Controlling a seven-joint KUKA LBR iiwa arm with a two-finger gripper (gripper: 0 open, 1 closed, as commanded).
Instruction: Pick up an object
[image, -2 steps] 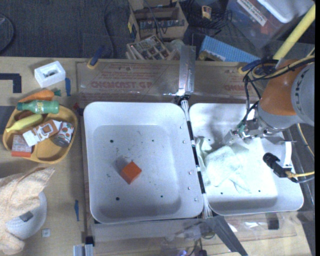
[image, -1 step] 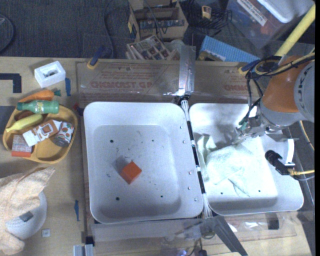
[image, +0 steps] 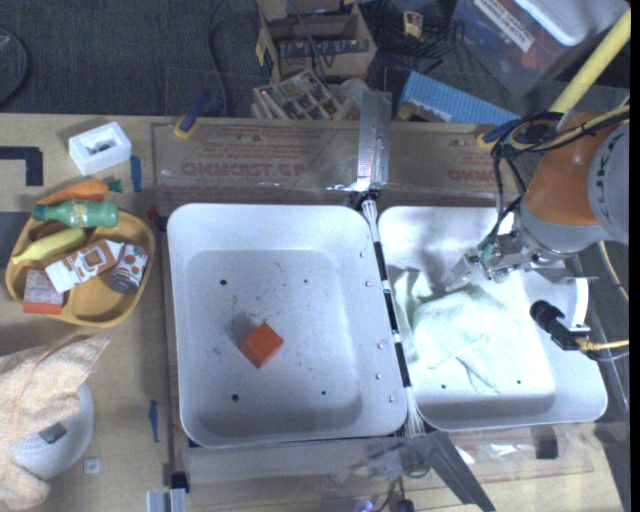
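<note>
An orange block (image: 263, 344) lies on the floor of the left bin (image: 200, 240), a little left of its middle. A crumpled white and pale green cloth (image: 462, 328) covers much of the floor of the right bin (image: 580, 400). My gripper (image: 476, 266) hangs low in the right bin, at the cloth's upper edge and pointing towards it. The grey arm with its orange band (image: 560, 200) reaches in from the right behind the gripper. Nothing can be seen held in the gripper.
A yellow bowl (image: 100, 310) of toy food and packets sits left of the bins. Below it lies a beige cloth (image: 40, 400). A small white box (image: 100, 147) stands at the bench's back left. A black and white fitting (image: 556, 322) and cables hang over the right bin's right side.
</note>
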